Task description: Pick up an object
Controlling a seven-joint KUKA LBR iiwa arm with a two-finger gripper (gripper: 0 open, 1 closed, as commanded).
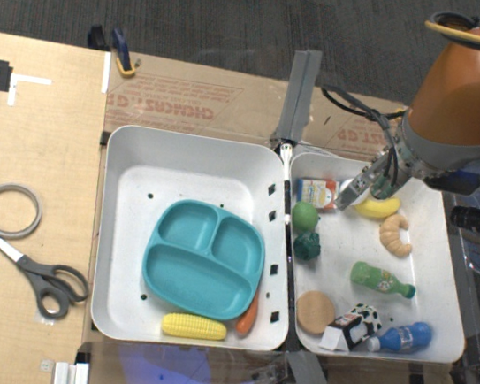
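Now the gripper (353,193) is seen low over the far end of the right bin (451,263), reached in from the right under the orange band (457,85) of the arm. Its tip is placed between the small carton (316,192) and the yellow banana (377,206), just beside both; whether anything is gripped cannot be told, since the fingertips are blurred against the white floor. A green round fruit (305,216) is found just below the carton, with a dark green piece (308,246) touching it from the near side. A croissant (396,235) is laid right of the banana, a green bottle (381,280) on its side further toward the camera, and along the near wall a tan disc (315,311), a black-and-white cow toy (358,324) and a blue bottle (401,337) are lined up. Over in the left bin (120,214), a teal divided plate (205,258) is spread across the middle, with a corn cob (193,326) and an orange carrot (246,318) tucked at its near edge. On the bench, scissors (36,271) and a tape roll (11,210) are left well apart from the bins.
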